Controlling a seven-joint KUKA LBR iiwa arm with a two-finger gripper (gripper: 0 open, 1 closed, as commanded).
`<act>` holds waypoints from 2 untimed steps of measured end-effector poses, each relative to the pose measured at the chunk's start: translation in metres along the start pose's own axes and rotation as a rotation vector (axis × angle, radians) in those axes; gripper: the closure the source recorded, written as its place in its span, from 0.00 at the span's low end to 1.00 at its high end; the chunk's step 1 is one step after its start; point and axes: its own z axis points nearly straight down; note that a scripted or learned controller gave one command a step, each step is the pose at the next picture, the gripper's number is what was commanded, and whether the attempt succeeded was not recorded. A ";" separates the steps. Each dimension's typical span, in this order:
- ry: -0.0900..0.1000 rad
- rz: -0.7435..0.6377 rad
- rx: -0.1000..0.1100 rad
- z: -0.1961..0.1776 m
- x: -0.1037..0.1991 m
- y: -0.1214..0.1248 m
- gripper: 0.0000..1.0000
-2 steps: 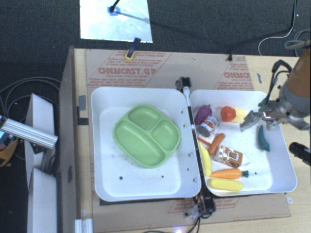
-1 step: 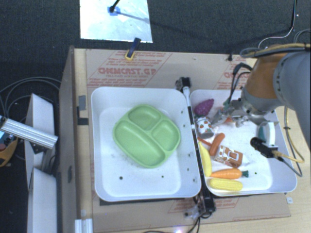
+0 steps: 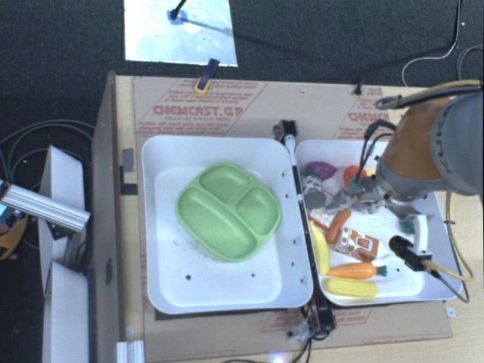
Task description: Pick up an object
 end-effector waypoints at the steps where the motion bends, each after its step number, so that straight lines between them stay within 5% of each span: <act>1: -0.011 -0.011 0.048 -0.004 0.019 0.089 0.00; 2: 0.000 -0.006 0.039 -0.013 0.023 0.089 1.00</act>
